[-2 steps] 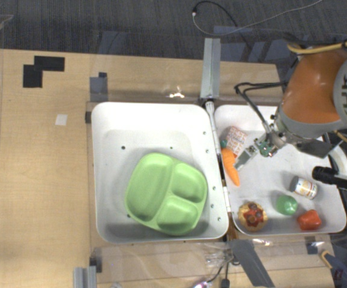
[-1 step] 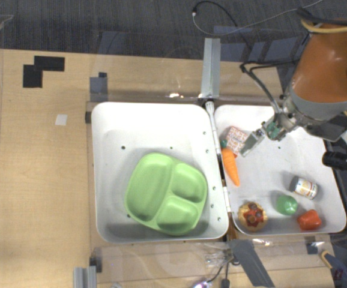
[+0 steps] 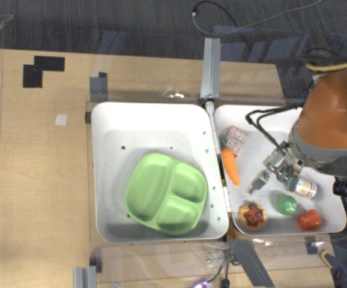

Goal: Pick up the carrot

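Carrot (image 3: 230, 167): laid in the right bin (image 3: 263, 116), close against its left wall, tapered tip pointed toward the near side, green stub at the far end; orange, smooth, cone-shaped.
Right bin: shallow, white, with rounded corners; set edge to edge with the left bin (image 3: 110, 128).
Bench (image 3: 35, 161): pale wood-grain board; black squares are marked at its far left; a dark ribbed mat (image 3: 101, 11) is seen beyond it, crossed by a black cable (image 3: 221, 18).
Frame: grey metal posts (image 3: 211, 68) are fixed at the join of the bins.
Packet (image 3: 235, 140): small, red-and-white printed, laid just beyond the carrot's far end.
Hand (image 3: 263, 179): hung over the right bin, to the right of the carrot and apart from it; grey metal; whether the fingers are wide or narrow cannot be told; nothing is seen between them.
Arm (image 3: 332, 116): orange band above the wrist, entered from the right.
Bottle (image 3: 304, 188): small, lying on its side beside the hand.
Round item (image 3: 253, 215): dark red and yellow, near the bin's front wall.
Green item (image 3: 286, 205): rounded, glossy.
Red item (image 3: 309, 220): rounded, at the front right.
Green tray (image 3: 166, 193): moulded plastic with three compartments, laid aslant in the left bin.
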You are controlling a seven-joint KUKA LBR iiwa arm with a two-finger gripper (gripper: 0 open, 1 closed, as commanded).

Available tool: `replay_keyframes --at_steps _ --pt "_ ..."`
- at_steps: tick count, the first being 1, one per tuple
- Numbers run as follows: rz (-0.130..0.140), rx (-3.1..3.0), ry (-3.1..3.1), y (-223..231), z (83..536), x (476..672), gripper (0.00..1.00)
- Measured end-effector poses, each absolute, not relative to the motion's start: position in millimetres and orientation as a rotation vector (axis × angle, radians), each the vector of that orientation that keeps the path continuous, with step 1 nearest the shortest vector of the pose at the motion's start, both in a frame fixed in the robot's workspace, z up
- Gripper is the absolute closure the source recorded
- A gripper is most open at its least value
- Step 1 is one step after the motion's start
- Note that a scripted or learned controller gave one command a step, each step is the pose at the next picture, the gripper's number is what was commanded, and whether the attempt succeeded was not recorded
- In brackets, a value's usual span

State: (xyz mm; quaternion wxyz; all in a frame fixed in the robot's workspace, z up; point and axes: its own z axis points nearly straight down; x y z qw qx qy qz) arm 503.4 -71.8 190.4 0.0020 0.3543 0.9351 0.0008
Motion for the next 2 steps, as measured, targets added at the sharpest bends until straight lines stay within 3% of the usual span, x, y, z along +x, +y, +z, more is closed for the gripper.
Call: replay_keyframes --at_steps 1,2 --pt "0.007 1.111 2.926 -71.1 202.1 505.9 1.00" --pt "0.007 1.111 2.927 -71.1 202.0 505.9 0.00"
